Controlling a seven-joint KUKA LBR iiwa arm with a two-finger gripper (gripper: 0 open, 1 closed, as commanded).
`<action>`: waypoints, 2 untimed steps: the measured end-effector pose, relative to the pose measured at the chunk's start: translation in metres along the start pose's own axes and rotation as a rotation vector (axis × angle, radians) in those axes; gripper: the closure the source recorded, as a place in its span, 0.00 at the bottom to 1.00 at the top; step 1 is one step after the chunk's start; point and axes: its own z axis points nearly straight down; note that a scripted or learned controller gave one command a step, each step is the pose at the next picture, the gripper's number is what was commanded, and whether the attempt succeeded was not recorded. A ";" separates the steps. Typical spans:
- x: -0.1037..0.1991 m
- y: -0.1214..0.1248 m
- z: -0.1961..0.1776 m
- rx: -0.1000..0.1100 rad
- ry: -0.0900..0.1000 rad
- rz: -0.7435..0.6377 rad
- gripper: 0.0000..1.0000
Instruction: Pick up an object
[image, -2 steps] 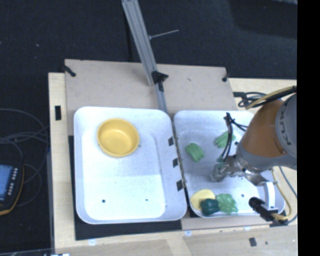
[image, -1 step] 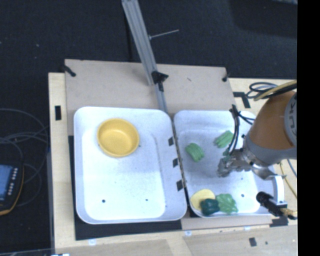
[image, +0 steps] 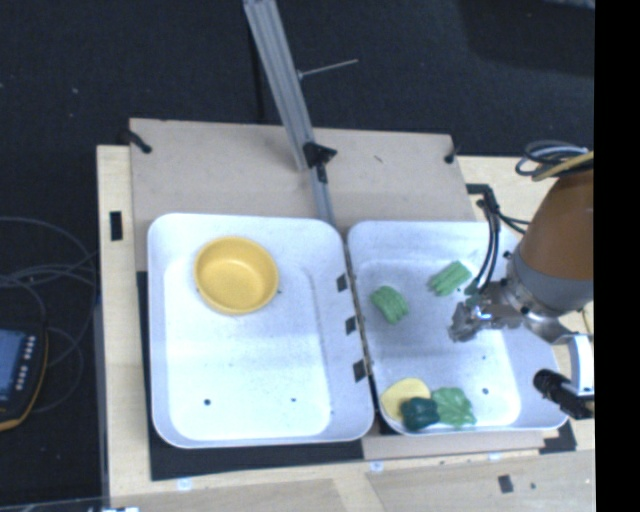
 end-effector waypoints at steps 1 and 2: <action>-0.001 0.008 -0.045 0.000 0.000 -0.001 1.00; 0.052 0.007 -0.043 0.004 0.002 -0.005 1.00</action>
